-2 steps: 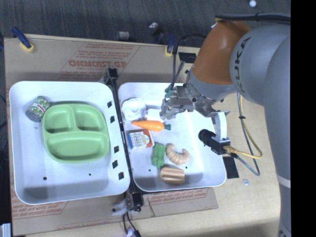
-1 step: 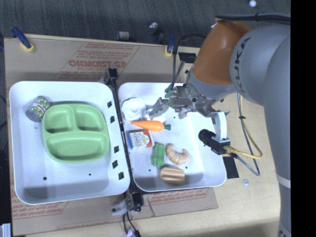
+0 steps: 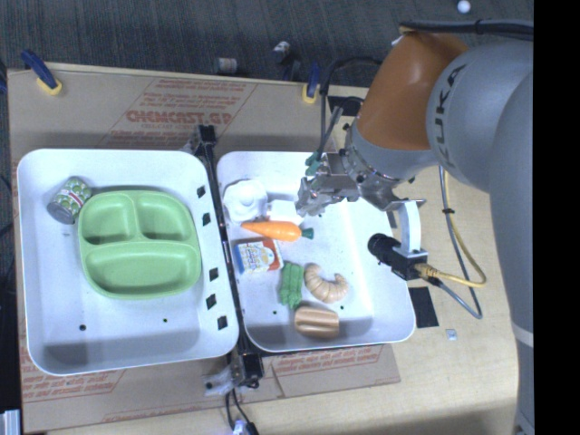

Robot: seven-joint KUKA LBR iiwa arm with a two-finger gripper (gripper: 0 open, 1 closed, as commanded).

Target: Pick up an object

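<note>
Crowding is the risk: the gripper, whose opening I cannot tell, hangs in the right bin just above the toy carrot, close beside a white object, so a descent may nudge both.

Orange carrot lying flat across the right bin, green tip toward the arm. Small printed packet just below it. Green piece, perhaps a vegetable, beside a curled tan croissant. Bread roll near the front wall. White item at the back left corner, shape unclear.
</note>
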